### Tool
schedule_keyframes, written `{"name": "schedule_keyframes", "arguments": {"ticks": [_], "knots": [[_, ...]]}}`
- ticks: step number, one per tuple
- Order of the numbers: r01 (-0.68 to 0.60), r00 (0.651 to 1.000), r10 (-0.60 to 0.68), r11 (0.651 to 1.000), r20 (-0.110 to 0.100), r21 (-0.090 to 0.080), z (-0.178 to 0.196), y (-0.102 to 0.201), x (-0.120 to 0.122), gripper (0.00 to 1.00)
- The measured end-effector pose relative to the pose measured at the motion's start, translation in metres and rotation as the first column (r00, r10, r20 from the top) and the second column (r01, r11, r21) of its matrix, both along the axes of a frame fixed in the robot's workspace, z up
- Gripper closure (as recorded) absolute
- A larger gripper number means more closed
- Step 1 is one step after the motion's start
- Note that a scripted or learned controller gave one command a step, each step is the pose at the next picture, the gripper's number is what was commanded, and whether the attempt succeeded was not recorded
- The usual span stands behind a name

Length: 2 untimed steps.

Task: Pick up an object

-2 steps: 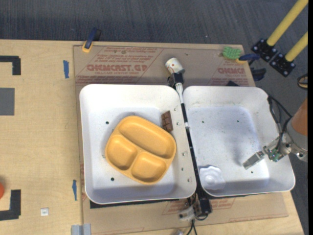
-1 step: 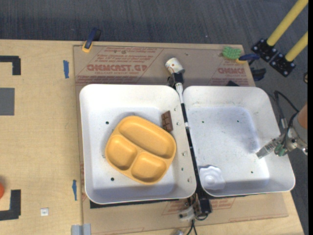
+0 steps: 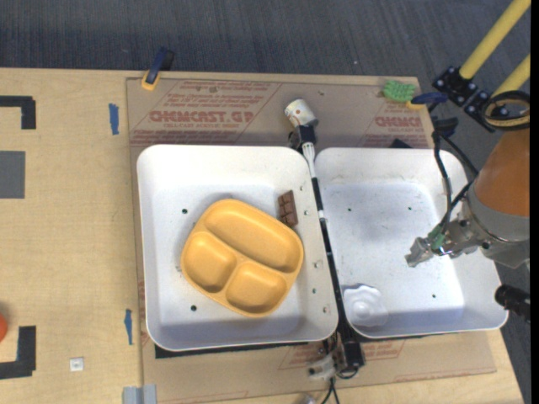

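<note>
a yellow tray [image 3: 242,257] is seen lying in the left bin [image 3: 160,175], with a small brown block [image 3: 287,208] just beside its upper right edge, near the divider; a clear lump [image 3: 364,301] is seen in the right bin [image 3: 379,167], close to the near wall and the divider; the tool [image 3: 418,251] is held over the right bin, toward its right side, well apart from the lump and from the tray; nothing is seen between its tips; whether it is spread or pressed together cannot be told; the step in hand is judged to be the approach, with no object yet reached; for the next move, the tool would need to be carried over to the lump, or across the divider to the block, then lowered squarely onto it before any closing.
</note>
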<state>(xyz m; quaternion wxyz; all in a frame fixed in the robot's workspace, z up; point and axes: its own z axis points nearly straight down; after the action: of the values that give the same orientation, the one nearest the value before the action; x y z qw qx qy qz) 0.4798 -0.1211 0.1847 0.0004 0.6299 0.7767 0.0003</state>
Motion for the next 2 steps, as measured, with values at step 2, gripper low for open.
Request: {"name": "schedule_keyframes", "arguments": {"ticks": [2], "knots": [[-0.39,0.921,0.39,0.921,0.002,-0.003,0.011,-0.103,0.018,1.0]]}}
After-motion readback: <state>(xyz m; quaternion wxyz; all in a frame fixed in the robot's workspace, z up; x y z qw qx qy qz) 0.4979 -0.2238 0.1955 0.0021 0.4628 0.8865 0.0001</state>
